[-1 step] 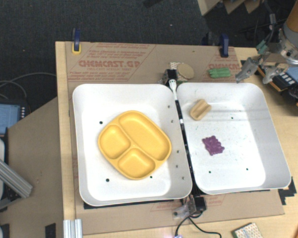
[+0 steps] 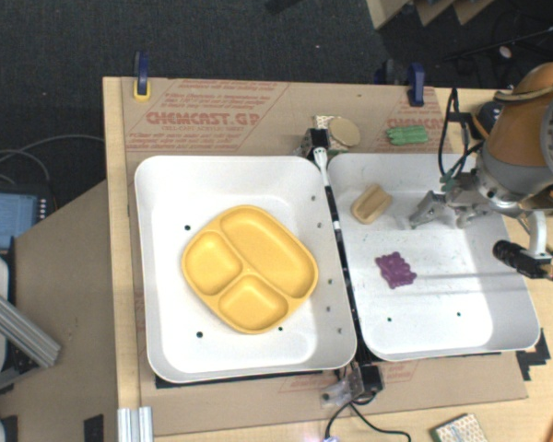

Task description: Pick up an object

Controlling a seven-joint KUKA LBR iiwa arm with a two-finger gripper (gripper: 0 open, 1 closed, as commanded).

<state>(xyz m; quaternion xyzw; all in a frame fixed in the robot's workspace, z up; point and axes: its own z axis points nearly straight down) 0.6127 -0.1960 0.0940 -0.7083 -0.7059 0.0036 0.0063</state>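
Observation:
In the right bin [image 2: 498, 334] a tan block [image 2: 370, 203] lies near the back left corner. A small purple lumpy object [image 2: 395, 269] rests near the bin's middle. My gripper [image 2: 440, 216] hovers low over the back of the right bin, to the right of the tan block and up and right of the purple object. Its fingers [image 2: 422, 214] are spread open, and nothing sits between them. A yellow three-compartment plate [image 2: 249, 267] lies in the middle of the left bin [image 2: 161, 187].
A green object [image 2: 407, 136] and a round tan disc [image 2: 344, 133] lie on the bench behind the bins. Blue clamps [image 2: 416, 86] hold the board's back edge. The arm's orange band [image 2: 521, 127] stands over the right bin's back right corner.

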